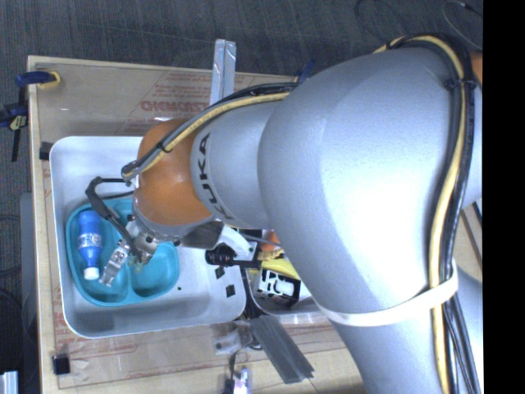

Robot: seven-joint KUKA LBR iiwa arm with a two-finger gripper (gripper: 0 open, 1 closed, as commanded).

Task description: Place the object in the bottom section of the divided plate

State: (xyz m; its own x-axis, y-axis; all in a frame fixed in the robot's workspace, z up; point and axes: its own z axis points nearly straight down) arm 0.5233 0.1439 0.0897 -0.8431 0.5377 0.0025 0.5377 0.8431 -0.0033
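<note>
One broad grey arm (353,187) dominates your foreground, reaching in from the right and hiding most of the bench's right side. Below it, the orange band (168,179) above the wrist hangs over the left white bin (61,171). From there the gripper (120,258) points down and to the left into a blue divided plate (157,276) on the bin's floor. You find the gripper's tip just beside the white-capped end of a blue bottle (89,243), so near that you cannot separate touch from gap at this angle. Whether it is clenched, released or grasping the bottle, you cannot tell. The bottle lies on its side in the plate's long compartment on the view's left, with its cap toward the bottom of the frame and its label facing up. A smaller compartment at the plate's lower right sits just right of the gripper. By the bin's right wall, under the arm, you can make out a yellow and black-and-white item (275,279), too hidden to name. Farther back, the pale bench (98,97) runs to a metal post (223,68) and a blue clamp (37,78) at its far left corner.
</note>
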